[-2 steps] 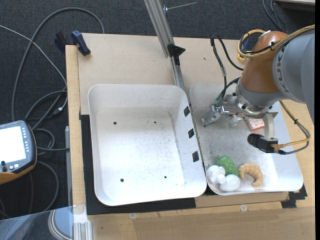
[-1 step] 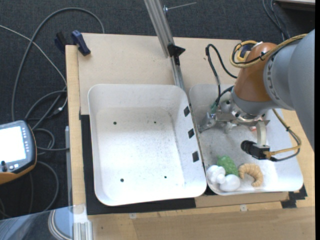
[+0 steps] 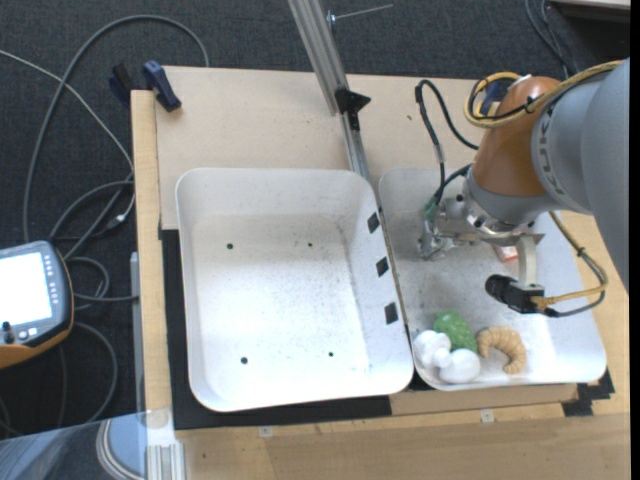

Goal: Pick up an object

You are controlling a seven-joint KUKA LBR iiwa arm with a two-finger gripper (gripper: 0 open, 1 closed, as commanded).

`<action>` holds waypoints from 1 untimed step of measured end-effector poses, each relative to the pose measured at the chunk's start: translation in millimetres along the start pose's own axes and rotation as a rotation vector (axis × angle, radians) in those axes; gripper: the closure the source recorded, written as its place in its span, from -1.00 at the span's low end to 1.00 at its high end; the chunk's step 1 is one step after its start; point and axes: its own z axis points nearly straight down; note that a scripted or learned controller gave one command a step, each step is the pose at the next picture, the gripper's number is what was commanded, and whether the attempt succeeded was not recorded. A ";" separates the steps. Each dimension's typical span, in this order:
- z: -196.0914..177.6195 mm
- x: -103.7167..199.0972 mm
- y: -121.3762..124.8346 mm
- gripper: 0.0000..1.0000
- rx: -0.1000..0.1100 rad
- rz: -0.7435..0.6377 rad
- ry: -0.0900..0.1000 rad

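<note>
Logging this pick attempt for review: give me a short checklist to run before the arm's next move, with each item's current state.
1. Objects available in the right bin: ok; a white object, a green object and a tan croissant-shaped toy are clustered near its front edge.
2. Gripper over a target: not ok; it sits behind the cluster, above bare bin floor.
3. Object between the fingers: not ok; none seen.
4. Finger opening: cannot tell.
5. Objects separated for a clean grasp: not ok; white and green ones touch.

Grey rounded arm (image 3: 590, 138) with an orange band (image 3: 510, 148); black and yellow cables (image 3: 560, 293) looped around a metallic wrist.
</note>
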 end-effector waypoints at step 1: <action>-57.6 -2.5 11.5 1.00 -0.009 -0.001 -0.003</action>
